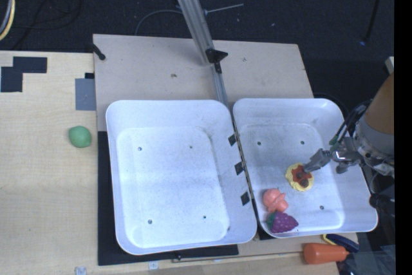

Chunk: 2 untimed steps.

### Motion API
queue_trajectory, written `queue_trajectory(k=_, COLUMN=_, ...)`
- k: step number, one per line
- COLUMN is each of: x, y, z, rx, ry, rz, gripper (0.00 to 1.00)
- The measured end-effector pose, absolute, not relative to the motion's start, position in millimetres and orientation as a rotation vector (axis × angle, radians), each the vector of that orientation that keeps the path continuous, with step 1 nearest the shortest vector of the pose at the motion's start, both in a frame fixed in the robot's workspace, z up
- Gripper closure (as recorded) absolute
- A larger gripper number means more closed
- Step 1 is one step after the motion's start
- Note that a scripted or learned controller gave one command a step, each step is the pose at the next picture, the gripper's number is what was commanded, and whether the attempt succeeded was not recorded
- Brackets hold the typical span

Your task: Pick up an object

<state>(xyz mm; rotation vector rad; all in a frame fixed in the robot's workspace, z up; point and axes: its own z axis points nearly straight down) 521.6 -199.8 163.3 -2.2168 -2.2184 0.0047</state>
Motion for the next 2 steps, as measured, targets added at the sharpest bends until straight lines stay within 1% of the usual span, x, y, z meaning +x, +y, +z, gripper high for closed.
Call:
queue_trajectory(k=1, x=522.2, y=-197, z=102, rx=-2.218, ry=-2.220, rz=0.001, gripper=0.00)
queue_trajectory(k=2, x=523.7, y=-199, z=116, rx=-2.227, ry=-2.222, rz=-0.003, gripper=1.00)
